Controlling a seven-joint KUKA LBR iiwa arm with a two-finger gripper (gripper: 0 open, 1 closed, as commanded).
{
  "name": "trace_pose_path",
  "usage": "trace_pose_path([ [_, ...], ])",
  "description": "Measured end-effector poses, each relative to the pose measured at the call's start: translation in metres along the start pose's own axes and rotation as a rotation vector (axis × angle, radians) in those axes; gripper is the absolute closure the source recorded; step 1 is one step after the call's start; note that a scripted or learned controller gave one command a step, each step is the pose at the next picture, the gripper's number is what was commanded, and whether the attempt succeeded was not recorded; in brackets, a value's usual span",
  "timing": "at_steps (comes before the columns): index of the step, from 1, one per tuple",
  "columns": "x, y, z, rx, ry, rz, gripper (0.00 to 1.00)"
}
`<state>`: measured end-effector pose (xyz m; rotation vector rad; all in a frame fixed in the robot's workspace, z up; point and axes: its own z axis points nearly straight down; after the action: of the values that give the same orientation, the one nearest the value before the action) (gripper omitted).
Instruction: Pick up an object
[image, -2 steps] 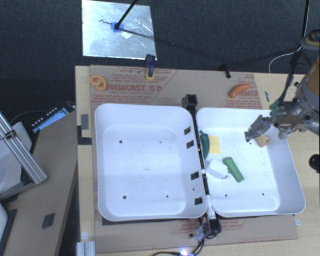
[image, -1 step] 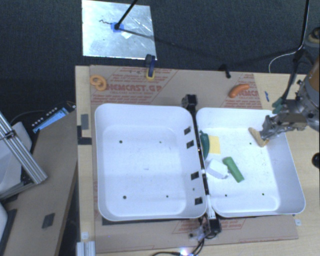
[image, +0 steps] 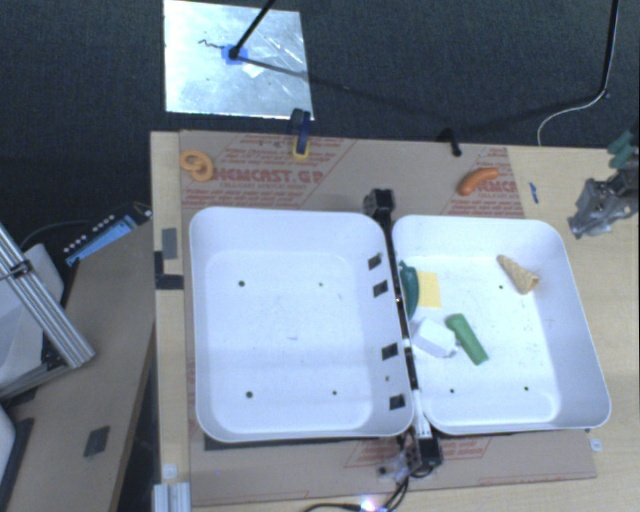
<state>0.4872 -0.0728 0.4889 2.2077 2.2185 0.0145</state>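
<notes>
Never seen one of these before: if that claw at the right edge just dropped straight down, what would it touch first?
Probably the bare bench: the gripper hangs outside the right bin, beyond its upper right rim. Depth is unclear from this slanted view.

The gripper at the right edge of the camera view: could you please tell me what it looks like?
The gripper is a small, pale grey metal assembly with an angular, blocky outline, seen against the tan bench. A teal-green part sits just above it at the frame's edge. It is small and somewhat blurred, so finer markings or cables on it cannot be made out.
</notes>
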Motion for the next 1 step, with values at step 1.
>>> trace_pose_path([
  [1,-0.1361,0.0052,-0.0245,0.009,-0.005,0.016,1.00],
])
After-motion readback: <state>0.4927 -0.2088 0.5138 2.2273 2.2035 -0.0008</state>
